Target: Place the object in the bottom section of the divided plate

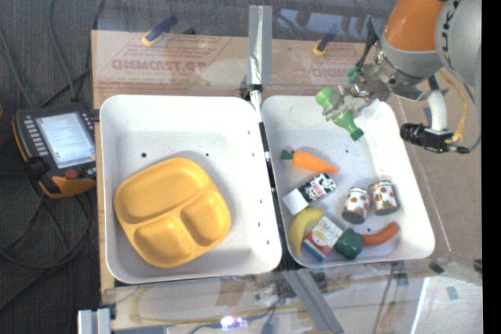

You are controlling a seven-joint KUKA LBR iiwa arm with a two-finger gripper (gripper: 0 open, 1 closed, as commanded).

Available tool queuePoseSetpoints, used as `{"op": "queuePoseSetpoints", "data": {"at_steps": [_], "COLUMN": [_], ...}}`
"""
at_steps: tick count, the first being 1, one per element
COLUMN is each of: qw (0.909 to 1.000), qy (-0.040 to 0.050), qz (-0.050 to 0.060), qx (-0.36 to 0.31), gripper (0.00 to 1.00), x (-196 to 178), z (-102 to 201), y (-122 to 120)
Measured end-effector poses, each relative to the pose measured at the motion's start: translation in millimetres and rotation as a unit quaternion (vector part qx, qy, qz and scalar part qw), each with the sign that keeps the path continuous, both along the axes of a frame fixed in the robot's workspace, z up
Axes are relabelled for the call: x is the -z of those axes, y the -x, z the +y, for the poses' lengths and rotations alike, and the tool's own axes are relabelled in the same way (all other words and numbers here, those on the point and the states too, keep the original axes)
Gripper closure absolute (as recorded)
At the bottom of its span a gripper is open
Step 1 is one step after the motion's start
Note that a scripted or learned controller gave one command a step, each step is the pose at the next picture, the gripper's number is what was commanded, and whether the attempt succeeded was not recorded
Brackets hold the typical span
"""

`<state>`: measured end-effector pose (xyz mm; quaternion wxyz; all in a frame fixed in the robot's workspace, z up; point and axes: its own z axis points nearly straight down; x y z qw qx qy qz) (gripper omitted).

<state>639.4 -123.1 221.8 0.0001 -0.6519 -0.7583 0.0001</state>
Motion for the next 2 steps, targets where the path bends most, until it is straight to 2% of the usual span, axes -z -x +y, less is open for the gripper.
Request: {"op": "queuePoseSetpoints", "data": {"at_steps": [1,2], "qw": [0.9986,0.9930], "qy": [-0.0003,0.0007], "qz": [0.001,0.001], "qx": [0.052,0.118], "gripper": [1.00,1.00], "x": [2,-29], "z": [88,181], "y": [56,57]}}
